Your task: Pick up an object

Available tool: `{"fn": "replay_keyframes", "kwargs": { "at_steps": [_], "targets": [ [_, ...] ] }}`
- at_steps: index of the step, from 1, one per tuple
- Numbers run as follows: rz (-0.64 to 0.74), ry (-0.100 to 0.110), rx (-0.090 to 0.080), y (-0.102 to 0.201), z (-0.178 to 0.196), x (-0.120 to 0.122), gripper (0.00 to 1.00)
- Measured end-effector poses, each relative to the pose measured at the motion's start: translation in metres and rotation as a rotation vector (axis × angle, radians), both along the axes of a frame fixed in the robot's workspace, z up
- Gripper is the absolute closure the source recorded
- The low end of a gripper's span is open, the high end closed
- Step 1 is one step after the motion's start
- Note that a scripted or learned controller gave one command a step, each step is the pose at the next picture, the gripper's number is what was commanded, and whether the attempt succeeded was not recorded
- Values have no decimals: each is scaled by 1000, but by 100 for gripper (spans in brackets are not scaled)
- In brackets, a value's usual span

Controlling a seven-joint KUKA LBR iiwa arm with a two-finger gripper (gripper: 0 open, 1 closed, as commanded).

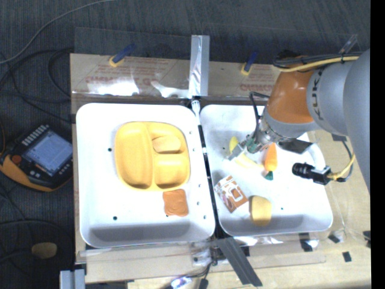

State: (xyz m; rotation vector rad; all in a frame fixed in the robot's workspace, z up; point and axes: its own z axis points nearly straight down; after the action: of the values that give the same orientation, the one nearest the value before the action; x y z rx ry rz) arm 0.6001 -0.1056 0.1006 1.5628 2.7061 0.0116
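Claw [255, 142] of mine hangs low in the right bin [319, 218], grip state hidden, between the yellow piece [234, 143] and orange carrot [271, 156]; I judge I'm reaching, needing to close and lift.

- Both white bins [90, 221] looked like smooth, slightly glossy plastic.
- The yellow divided tray [135, 161] seemed glossy moulded plastic.
- At its 5 o'clock, the orange block [175, 203] looked matt and spongy.
- The arm [337, 95] showed smooth grey casing and a shiny orange band [292, 98].
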Motion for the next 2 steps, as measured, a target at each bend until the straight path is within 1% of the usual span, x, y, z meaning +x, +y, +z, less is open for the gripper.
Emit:
{"fn": "replay_keyframes", "kwargs": {
  "at_steps": [1,2],
  "targets": [
    [-243,19,2,63,83,68,100],
    [-241,19,-2,63,92,68,100]
  ]
}}
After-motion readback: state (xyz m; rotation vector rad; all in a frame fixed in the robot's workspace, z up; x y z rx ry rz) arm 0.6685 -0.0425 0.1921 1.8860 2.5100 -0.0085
